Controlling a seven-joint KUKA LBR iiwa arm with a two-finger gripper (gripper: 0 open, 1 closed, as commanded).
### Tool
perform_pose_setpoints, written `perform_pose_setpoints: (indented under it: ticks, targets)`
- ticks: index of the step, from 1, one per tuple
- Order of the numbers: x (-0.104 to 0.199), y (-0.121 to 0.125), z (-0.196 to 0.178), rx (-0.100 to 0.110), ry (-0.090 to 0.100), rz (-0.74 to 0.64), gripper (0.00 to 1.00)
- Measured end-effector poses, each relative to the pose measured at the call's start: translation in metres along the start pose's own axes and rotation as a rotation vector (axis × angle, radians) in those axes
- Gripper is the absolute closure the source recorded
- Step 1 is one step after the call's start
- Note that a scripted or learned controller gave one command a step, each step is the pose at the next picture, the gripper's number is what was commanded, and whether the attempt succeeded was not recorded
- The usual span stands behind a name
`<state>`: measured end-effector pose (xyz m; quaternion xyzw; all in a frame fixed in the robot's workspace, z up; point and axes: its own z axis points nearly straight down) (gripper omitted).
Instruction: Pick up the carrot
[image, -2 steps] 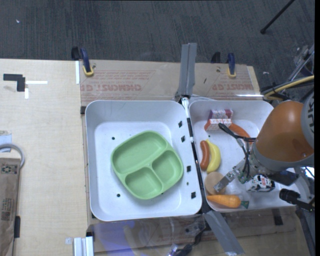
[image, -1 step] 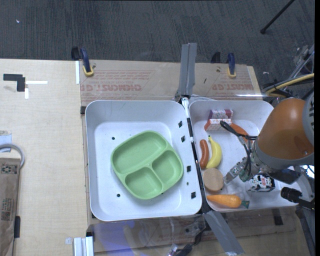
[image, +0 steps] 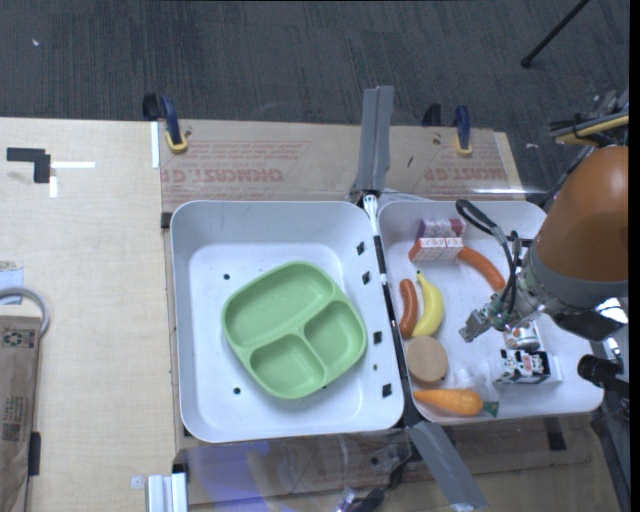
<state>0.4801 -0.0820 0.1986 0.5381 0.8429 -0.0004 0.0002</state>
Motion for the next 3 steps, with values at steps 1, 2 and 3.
perform_pose_setpoints:
  ticks: [1, 2, 3]
  targets:
    - [-0.063, -0.014, -0.012, 0.000, -0.001, 0.009, 1.00]
    - [-0.122, -0.055, -0.048, -0.001, -0.001, -0.036, 1.00]
    - [-0.089, -0.042, -0.078, -0.001, -0.002, -0.093, 1.00]
